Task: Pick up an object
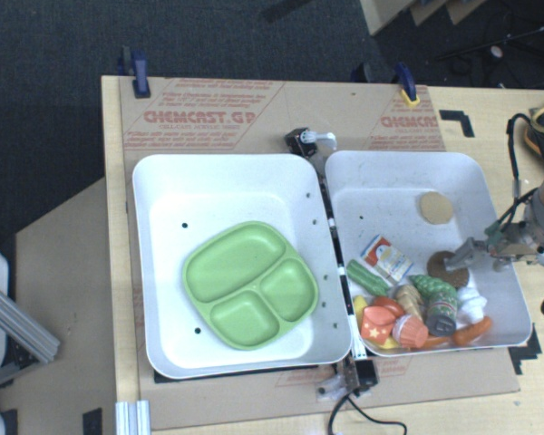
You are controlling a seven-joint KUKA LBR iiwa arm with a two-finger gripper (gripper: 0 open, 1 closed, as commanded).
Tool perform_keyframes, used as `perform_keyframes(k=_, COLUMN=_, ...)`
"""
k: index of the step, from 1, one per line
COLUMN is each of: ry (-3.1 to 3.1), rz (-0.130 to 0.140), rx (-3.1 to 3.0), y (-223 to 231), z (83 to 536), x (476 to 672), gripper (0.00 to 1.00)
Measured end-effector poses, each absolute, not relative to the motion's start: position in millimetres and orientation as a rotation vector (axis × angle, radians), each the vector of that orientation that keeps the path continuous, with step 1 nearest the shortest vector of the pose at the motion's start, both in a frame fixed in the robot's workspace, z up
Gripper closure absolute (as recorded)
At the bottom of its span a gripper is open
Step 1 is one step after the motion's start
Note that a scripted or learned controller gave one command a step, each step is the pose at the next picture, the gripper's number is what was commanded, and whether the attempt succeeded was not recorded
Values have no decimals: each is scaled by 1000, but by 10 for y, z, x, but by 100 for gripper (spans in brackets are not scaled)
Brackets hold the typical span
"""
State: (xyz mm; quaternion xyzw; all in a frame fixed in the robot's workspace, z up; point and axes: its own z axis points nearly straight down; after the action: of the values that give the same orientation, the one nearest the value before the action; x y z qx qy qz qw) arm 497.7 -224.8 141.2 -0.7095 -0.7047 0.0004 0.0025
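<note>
- A heap of toy food [415,314] is lying nearest the camera, crowding the right bin's [381,188] 6 o'clock corner
- In that heap an orange-red piece [378,323] is sitting at 7 o'clock, a pink piece [411,332] is touching it on its 3 o'clock side, and a long green piece [370,278] is slanting above both
- A small printed carton [386,259] is lying at the heap's 11 o'clock edge, tilted
- A dark green piece [434,288] and a dark jar-like piece [442,315] are resting at the heap's middle, with a white piece [472,305] and an orange stick [472,332] at 4 o'clock
- A tan disc [437,208] is lying well apart from the heap, toward the bin's 1 o'clock
- A brown round piece [442,265] is sitting just beside the gripper's tip
- The gripper [472,252] is reaching in from 3 o'clock, low over the right bin; whether its fingers are apart or together I cannot tell
- A green divided plate [249,285] is lying in the left bin [154,243], tilted toward 5 o'clock
- Both bins are resting side by side on a board [199,116] printed with red lettering, held by a blue clamp [140,72] at 11 o'clock and a second clamp [406,84] at 1 o'clock
</note>
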Motion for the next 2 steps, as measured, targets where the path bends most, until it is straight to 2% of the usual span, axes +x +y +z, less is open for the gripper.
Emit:
perform_keyframes(k=1, ry=-2236, rz=-8, rx=-2219, y=-1770, z=2055, x=5669, gripper=0)
perform_keyframes(k=2, ry=-2208, rz=9, rx=-2219, y=-1912, z=1211, x=5055, gripper=0)
